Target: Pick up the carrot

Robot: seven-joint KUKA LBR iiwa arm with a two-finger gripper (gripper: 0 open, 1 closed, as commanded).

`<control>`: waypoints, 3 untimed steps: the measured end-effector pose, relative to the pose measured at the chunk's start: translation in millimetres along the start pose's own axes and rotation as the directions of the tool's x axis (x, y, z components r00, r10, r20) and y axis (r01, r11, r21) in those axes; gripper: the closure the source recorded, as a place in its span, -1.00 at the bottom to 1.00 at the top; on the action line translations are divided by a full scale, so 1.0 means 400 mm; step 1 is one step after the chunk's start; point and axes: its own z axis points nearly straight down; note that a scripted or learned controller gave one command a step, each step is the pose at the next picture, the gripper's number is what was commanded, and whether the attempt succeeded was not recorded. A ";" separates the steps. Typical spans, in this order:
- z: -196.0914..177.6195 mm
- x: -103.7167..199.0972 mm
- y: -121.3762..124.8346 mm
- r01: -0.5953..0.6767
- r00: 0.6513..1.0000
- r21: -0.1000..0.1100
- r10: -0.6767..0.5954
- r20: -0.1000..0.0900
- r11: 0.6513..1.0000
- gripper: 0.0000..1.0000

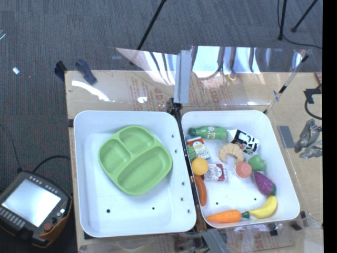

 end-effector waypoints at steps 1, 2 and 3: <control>-0.009 0.035 0.014 0.002 1.000 -0.002 -0.002 -0.003 1.000 1.00; 0.016 0.057 0.020 0.353 0.936 -0.004 -0.353 -0.001 0.936 1.00; 0.219 0.033 0.012 0.306 0.952 -0.005 -0.306 -0.003 0.952 1.00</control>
